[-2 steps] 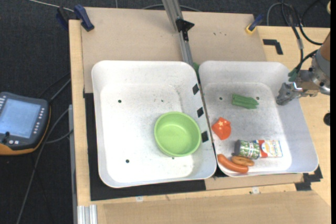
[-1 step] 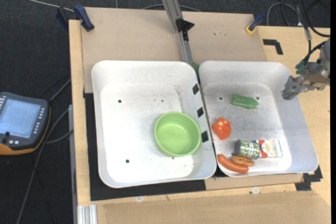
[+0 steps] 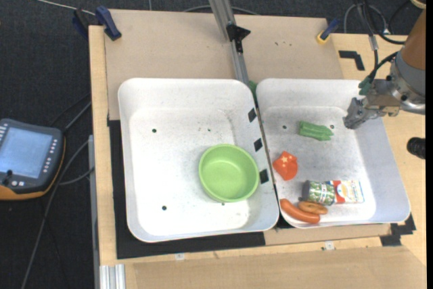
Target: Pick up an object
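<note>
Reaching in from the right, the arm holds its tool [image 3: 354,116] low over the right bin's [image 3: 379,145] upper right part; whether it is spread or pressed together cannot be told. Near it to the left lies a green object [image 3: 315,131]. A colourful packet [image 3: 333,191] lies nearer the front, its print unreadable.

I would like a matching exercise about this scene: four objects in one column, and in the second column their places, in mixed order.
Objects:
1. green bowl
2. green toy vegetable
3. hot dog toy
4. gripper

Places:
A. near edge of the right bin
B. above the right bin's far right part
C. in the left bin
D. middle of the right bin, far half

Pairs: 1-C, 2-D, 3-A, 4-B
</note>
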